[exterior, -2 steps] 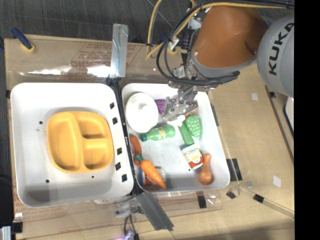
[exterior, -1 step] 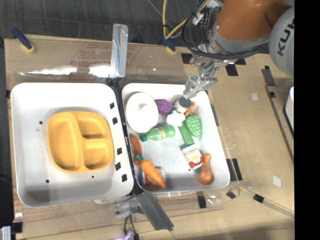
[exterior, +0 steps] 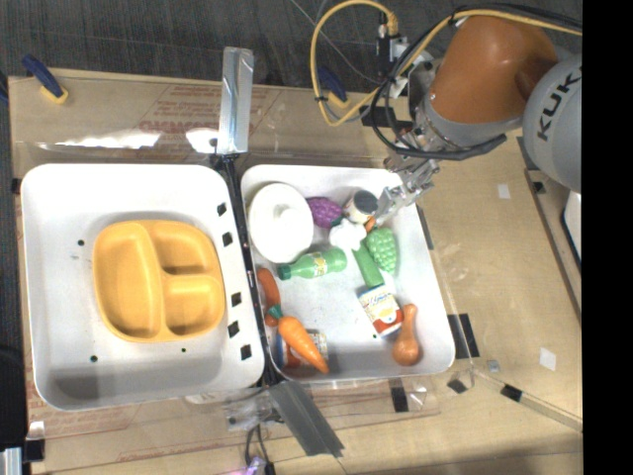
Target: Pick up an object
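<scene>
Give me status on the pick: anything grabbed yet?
Done: the arm has reached over the right bin, and the tool sits low at its upper edge, near the green corn toy. In hand: nothing visibly held. Left: the grasp and the lift. The green bottle, carrot and white bowl all lie in the bin; the yellow tray sits in the left bin.

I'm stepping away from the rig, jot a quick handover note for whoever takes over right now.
End effector: low over the back of the right bin, near the purple grapes and a small white toy; nothing seen between its fingers.
Right bin also holds a white bowl, green bottle, green corn-like toy, juice carton, carrot and an orange drumstick-like toy.
Left bin: yellow divided tray.
Done: nothing lifted.
Left: grasp one object and raise it.
</scene>
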Motion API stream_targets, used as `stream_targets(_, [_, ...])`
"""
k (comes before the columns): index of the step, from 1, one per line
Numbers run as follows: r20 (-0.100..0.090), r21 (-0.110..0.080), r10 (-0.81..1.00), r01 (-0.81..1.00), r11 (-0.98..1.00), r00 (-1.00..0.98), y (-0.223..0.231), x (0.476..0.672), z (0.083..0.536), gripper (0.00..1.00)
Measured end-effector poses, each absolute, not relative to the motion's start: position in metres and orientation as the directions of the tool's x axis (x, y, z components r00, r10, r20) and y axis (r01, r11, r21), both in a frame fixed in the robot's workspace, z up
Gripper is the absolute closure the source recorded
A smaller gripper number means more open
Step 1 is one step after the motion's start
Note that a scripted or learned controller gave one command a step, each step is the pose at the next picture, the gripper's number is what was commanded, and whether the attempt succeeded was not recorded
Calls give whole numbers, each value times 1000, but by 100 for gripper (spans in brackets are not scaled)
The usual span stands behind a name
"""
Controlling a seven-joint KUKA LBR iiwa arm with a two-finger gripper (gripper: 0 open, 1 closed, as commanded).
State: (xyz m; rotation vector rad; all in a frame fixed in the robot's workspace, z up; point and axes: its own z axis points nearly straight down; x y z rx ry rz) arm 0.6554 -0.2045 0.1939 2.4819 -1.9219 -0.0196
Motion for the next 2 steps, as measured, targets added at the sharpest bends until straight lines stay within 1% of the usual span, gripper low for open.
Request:
stream_targets(1, [-10, 6, -841, -841, -540, 540, -196, 656, 156, 100])
stream_targets(2, [0, -4, -899, -899, -439, 439, -166, 658, 257, 100])
